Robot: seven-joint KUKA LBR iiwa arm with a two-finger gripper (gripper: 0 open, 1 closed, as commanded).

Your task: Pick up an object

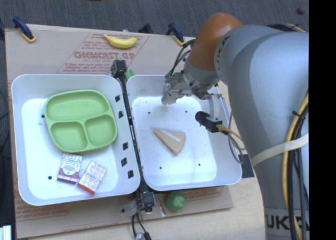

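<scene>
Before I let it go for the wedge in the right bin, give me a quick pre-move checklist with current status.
1. Target in view: tan wedge lies flat in the right bin: ok.
2. Space around wedge: nothing touching it: ok.
3. Tool over the right bin, near its far wall, apart from the wedge: ok.
4. Tool above the wedge: not ok, it sits farther back.
5. Tool opening: cannot tell.
6. Nothing held by the tool: cannot tell.

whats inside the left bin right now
The left bin holds a green divided plate near its far side and two small packets side by side near its front. Whatever lies under the plate is covered.
</scene>
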